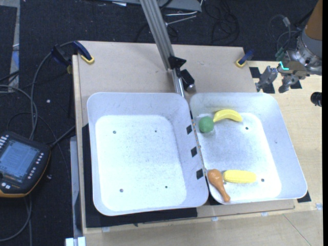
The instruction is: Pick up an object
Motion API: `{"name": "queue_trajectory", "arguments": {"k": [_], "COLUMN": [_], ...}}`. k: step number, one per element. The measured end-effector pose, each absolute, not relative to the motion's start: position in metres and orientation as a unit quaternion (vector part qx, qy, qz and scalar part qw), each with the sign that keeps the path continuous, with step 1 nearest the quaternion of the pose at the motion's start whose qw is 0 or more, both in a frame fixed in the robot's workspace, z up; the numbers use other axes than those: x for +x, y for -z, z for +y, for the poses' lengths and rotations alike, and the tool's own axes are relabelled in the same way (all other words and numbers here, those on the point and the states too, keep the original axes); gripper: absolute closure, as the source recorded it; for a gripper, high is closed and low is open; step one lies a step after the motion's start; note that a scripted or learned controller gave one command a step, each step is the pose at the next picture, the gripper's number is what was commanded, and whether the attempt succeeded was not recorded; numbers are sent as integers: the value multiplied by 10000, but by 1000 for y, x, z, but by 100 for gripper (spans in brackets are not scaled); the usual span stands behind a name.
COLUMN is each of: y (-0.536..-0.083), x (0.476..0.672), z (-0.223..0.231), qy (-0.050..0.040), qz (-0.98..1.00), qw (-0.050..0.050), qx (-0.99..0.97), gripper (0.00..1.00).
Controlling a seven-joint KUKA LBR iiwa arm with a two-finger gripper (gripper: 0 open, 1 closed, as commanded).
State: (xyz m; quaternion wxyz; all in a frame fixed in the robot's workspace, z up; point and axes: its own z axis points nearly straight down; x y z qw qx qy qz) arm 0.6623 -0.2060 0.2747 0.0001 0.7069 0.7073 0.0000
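Left bin (138,158): bare speckled floor. Right bin (246,147): four items. A curved yellow banana (227,116) by the far wall, touching a green ball (206,125) at its left tip. A second, straighter yellow banana (239,177) near the front wall, just beside an orange pear-shaped toy (219,184) at the shared divider. The right bin's middle floor lies open. My gripper (274,81) hangs beyond that bin's far right corner, over the bench (128,65), fingers apart, holding nothing.

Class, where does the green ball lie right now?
The green ball lies in the right bin, near its far left corner, touching the left end of the banana.
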Motion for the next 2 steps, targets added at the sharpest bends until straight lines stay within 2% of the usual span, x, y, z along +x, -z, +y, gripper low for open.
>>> {"name": "queue_trajectory", "arguments": {"k": [1, 2], "y": [-275, -231], "x": [662, 658], "z": [-206, -206], "qy": [0, 10], "qz": [7073, 7072], "qw": [1, -16], "qx": [7069, 7070], "gripper": [0, 0]}}
